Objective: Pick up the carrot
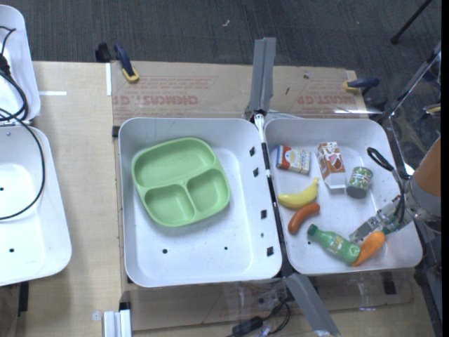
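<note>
Against the right bin's (pixel 414 257) near-right rim, gripper (pixel 373 230) at carrot (pixel 370 247), grip unclear

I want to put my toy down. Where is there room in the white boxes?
Left bin: bare floor below and right of the green plate. Right bin is crowded: banana, bottle, carrot and the hand.

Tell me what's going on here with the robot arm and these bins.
The arm reaches in from the right, its gripper low in the right bin, right by the carrot. The carrot lies on the bin floor beside a green bottle. The left bin holds a green divided plate.
</note>
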